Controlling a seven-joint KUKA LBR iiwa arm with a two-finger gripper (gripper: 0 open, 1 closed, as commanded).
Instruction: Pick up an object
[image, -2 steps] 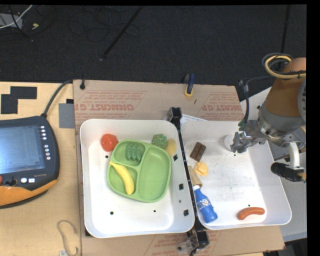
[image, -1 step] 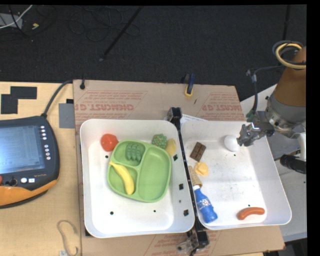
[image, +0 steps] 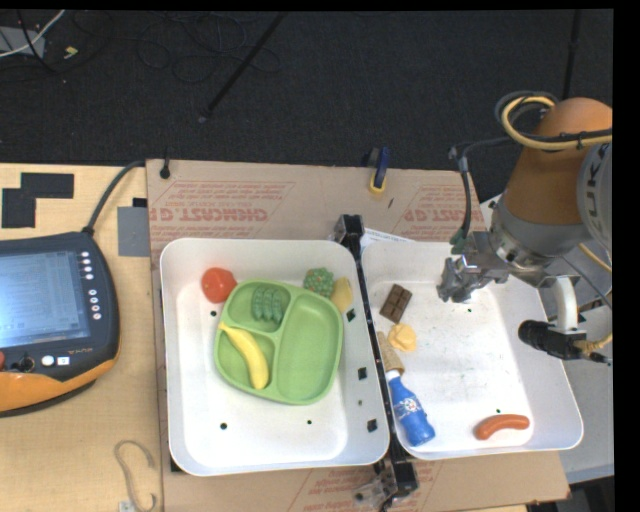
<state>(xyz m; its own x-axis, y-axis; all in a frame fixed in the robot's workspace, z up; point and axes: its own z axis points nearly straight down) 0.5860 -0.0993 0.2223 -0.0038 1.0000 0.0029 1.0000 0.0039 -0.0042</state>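
My gripper (image: 457, 287) hangs over the far middle of the right bin (image: 545, 425), with nothing visible between its fingers. Left of it lies a brown chocolate bar (image: 397, 301), and below that a pale yellow piece (image: 402, 337). A blue bottle with a tan cap (image: 407, 403) lies along the bin's left wall. An orange sausage (image: 501, 426) rests near the front right corner. In the left bin (image: 190, 420) a green divided plate (image: 280, 341) carries a banana (image: 247, 355) and a green pepper (image: 267, 303). A red tomato (image: 218, 284) and a green broccoli (image: 320, 281) lie beside the plate.
A teach pendant (image: 50, 310) lies on the bench at far left. A black divider (image: 365, 330) runs between the bins. A blue and yellow clamp (image: 379, 170) sits at the cardboard's far edge. A black handle (image: 560, 340) juts from the arm at right.
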